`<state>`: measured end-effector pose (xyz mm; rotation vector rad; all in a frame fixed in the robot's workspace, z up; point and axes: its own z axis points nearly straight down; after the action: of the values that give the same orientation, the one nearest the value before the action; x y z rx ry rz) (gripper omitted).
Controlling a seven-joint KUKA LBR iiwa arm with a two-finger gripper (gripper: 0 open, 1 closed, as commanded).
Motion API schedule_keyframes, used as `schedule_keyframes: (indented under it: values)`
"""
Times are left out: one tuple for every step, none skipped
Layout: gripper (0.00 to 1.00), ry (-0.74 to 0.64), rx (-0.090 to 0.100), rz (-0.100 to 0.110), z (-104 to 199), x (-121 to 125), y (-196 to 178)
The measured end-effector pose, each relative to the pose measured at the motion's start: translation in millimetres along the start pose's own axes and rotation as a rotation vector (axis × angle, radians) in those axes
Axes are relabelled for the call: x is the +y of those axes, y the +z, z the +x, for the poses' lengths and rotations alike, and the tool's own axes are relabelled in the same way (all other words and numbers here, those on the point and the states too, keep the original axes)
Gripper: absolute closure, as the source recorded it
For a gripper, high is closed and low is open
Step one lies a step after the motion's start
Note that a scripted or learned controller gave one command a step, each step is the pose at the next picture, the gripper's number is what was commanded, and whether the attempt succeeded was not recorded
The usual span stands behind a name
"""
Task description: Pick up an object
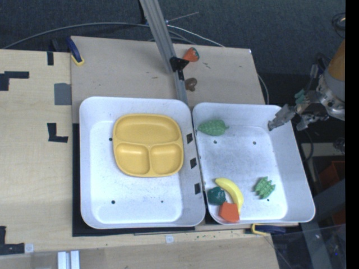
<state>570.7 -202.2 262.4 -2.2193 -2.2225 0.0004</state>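
Arm: the grey arm with an orange band is reaching in from the right, its two-finger gripper (pixel 279 121) hanging over the right bin's upper right rim.
Jaws: cannot tell whether they are spread or pressed together.
Left bin (pixel 92 150): the shallow white bin is holding a yellow three-compartment plastic plate (pixel 148 144).
Right bin (pixel 291 167): a green leafy toy (pixel 212 128) is lying near the top left; a yellow toy banana (pixel 230 190), a dark teal block (pixel 216 195) and an orange block (pixel 229 212) are clustering at the bottom left; a small green spiky toy (pixel 263 187) is sitting lower right.
Tabletop (pixel 129 66): pale wood.
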Motion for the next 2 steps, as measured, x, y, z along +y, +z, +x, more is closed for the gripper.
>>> schedule_keyframes:
  values:
    - [0.00,0.000,0.000,0.000,0.0,0.0,0.0]
    - [0.00,0.000,0.001,0.007,1.7,-3.2,64.6]
